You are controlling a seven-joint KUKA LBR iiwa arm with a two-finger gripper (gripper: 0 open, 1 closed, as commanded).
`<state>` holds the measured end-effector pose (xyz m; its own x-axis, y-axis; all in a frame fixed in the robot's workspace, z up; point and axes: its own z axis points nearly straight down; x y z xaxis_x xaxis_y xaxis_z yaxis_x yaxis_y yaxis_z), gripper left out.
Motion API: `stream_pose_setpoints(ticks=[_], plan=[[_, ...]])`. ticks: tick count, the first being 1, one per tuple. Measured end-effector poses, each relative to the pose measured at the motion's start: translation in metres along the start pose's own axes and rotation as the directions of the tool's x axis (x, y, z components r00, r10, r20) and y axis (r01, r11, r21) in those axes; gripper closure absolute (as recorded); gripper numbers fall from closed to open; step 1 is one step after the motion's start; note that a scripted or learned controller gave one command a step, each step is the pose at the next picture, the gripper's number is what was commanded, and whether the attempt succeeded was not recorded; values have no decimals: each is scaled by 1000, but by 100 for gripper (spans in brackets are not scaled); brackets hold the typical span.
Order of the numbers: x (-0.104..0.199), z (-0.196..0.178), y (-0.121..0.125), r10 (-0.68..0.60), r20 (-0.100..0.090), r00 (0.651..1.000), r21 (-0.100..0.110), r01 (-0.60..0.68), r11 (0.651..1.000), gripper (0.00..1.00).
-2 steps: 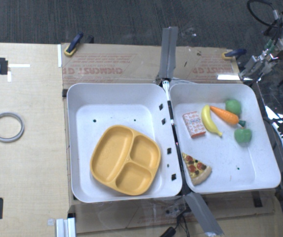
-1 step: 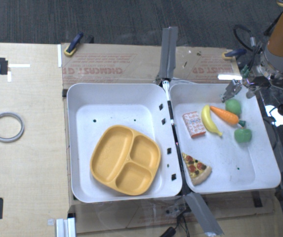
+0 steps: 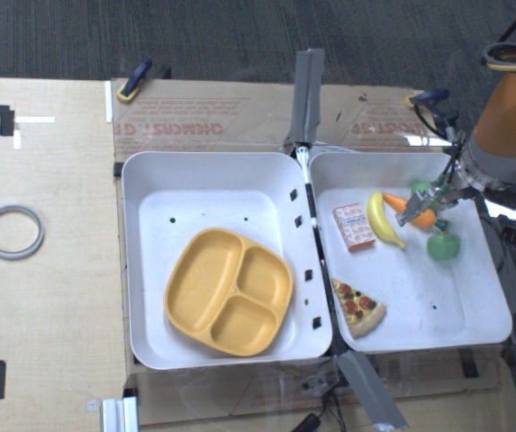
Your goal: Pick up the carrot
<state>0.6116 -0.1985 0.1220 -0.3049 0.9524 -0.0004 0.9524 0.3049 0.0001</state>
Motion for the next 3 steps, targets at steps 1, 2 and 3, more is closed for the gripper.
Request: stream_pose_setpoints(ticks=[1, 2, 3], plan=[[48, 27, -38, -84, -1, 997, 1, 84, 997, 0], [-25, -72, -1, -56, 4, 998, -2, 56, 998, 0], [-6, 29, 48, -203, 2, 979, -1, 203, 979, 0]])
